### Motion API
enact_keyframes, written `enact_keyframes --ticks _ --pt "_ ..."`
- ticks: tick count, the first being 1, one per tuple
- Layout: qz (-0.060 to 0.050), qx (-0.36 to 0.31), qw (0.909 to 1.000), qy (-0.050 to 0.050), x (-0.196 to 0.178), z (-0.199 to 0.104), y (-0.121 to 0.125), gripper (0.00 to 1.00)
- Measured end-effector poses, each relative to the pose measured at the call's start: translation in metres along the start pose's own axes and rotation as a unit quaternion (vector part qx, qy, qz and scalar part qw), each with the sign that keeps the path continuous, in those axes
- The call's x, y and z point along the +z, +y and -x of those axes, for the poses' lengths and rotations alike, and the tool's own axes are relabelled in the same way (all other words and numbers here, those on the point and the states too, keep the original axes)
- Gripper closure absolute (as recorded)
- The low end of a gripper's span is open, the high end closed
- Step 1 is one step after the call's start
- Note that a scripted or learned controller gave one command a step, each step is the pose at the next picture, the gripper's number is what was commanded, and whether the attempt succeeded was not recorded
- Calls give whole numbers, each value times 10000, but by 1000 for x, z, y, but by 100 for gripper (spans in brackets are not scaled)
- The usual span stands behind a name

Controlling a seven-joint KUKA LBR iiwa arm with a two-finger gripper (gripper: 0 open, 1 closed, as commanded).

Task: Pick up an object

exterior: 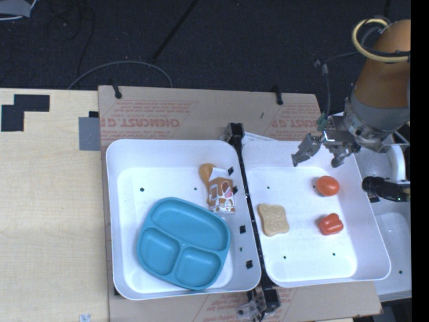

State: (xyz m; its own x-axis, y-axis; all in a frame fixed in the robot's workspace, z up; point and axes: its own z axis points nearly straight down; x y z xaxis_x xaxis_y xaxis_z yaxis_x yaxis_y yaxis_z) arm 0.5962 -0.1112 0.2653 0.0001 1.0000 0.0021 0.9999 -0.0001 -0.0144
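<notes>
Orange tomato-like piece [327, 186] sits near the right bin's [375, 260] far right corner. Gripper [323, 151] hovers above that far edge, fingers spread wide, holding nothing. Looks like approach step; next it must drop and centre over the piece.

2 white bins [127, 180]; a light blue tray [182, 243]; a tan toast slice [273, 219]; 2 red-orange toys [327, 186]; a brown-and-white patterned packet [220, 196]; an orange-brown piece [206, 173]; grey arm [382, 86], orange band
</notes>
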Motion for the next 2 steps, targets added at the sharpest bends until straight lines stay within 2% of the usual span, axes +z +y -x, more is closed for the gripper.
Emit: enact_keyframes --ticks 1,2 --pt "55 -7 10000 -7 -6 0 2 0" --pt "28 0 10000 -4 56 3 -4 0"
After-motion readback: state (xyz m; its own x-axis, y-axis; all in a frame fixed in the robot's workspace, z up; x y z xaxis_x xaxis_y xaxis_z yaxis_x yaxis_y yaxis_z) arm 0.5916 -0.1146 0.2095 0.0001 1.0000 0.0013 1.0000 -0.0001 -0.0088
